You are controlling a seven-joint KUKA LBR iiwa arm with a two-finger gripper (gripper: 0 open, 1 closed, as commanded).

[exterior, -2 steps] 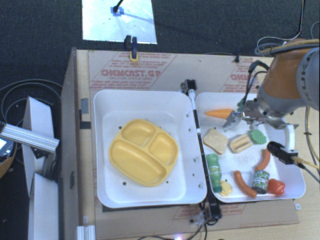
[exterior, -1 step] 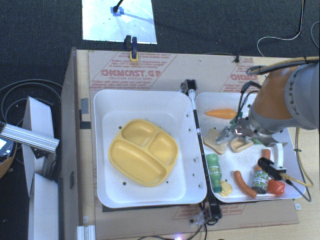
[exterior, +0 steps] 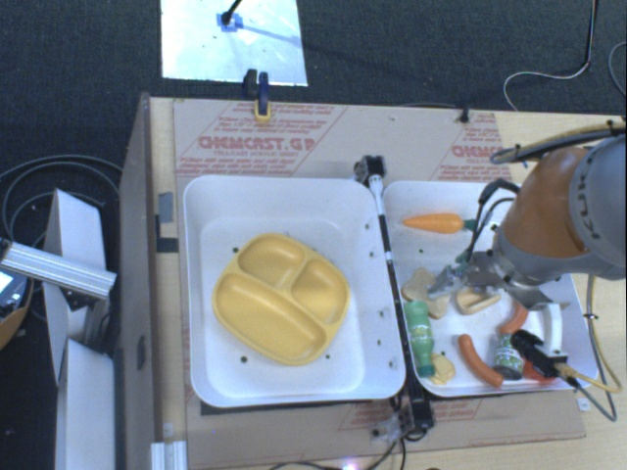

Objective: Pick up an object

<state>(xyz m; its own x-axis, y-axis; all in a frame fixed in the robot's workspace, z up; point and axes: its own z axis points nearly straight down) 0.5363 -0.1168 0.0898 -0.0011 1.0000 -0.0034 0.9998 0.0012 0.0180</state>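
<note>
Left bin holds a yellow divided plate [exterior: 281, 298]; in the right bin we judge the orange carrot [exterior: 433, 223] at 12 o'clock light, rigid, slick, best pinched mid-body; gripper [exterior: 453, 282] low at centre, state we cannot tell.

Fixed overhead slant onto both bins [exterior: 294, 189]

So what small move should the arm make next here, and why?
Probably a short descent straight down. The gripper hovers in the right bin over the bread slices, with the carrot and green bottle lying apart. Nothing visible sits between its fingers, so no pick has happened yet.
</note>
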